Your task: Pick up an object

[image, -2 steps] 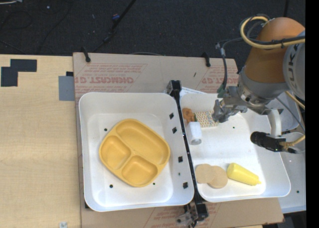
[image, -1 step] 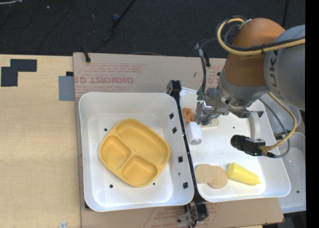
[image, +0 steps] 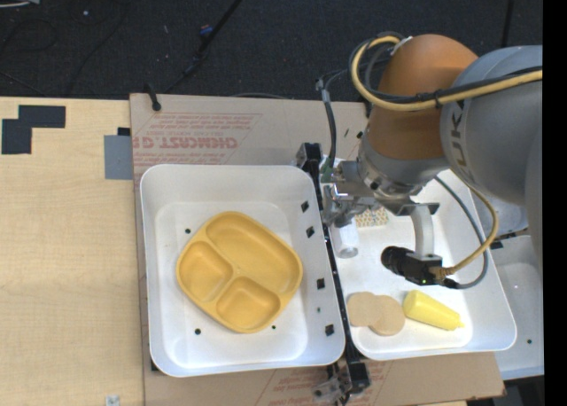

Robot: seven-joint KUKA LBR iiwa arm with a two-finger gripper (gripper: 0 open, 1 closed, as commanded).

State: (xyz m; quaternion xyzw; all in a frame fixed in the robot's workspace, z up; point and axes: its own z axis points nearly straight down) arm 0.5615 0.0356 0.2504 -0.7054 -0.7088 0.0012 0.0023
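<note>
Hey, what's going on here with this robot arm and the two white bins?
A grey arm with an orange band reaches in from the right over the right bin, its hand low near that bin's left wall. A small white object lies just below it, but nothing is visibly gripped. A yellow piece and tan round pieces lie near the bin's front. The left bin holds a yellow divided tray.

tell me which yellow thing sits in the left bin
The yellow divided tray lies in the left bin. The smaller yellow corn-like piece lies in the right bin.
</note>
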